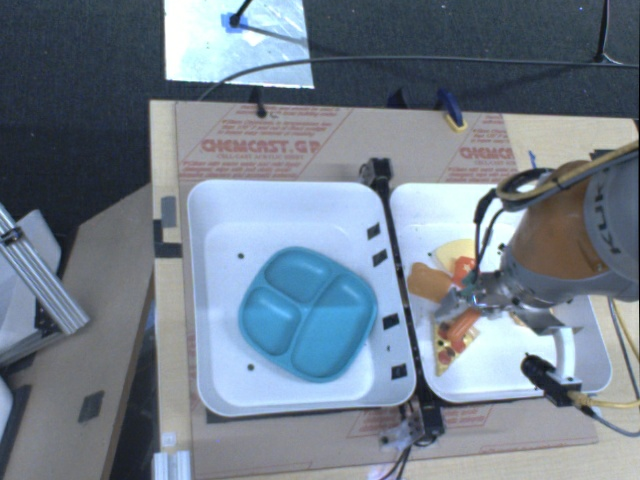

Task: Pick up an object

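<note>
The arm (570,233), grey with an orange band, was seen reaching in from the right of the frame, bent low over the right bin (590,363). The gripper (468,303) was placed among a cluster of small objects (450,293) at the left of that bin; its state could not be told. A blue divided plate (308,313) was seen lying in the middle of the left bin (225,228).
</note>
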You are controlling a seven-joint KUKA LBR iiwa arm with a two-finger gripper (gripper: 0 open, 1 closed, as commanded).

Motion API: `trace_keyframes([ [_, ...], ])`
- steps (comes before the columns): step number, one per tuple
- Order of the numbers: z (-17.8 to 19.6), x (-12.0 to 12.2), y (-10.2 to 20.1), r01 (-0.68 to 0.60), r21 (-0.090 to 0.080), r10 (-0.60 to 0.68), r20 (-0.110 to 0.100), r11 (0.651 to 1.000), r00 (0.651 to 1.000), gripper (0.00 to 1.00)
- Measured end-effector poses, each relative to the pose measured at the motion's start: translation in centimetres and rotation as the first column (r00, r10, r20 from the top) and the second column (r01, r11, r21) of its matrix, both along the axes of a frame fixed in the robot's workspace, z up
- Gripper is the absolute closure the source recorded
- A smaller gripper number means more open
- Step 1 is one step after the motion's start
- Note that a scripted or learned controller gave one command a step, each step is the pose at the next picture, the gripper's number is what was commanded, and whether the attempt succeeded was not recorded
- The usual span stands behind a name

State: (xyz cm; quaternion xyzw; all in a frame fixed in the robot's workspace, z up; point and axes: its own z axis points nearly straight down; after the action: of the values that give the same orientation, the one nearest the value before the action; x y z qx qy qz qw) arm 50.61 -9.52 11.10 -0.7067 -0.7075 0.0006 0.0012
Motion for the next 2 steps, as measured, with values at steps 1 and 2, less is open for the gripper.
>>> trace_keyframes([
  [1, -2.7, 0.1, 0.0, 0.001, 0.0, -0.001, 0.003, 1.0, 1.0, 0.0],
  [2, -1.5, 0.2, 0.1, -0.001, 0.0, 0.001, 0.006, 1.0, 1.0, 1.0],
])
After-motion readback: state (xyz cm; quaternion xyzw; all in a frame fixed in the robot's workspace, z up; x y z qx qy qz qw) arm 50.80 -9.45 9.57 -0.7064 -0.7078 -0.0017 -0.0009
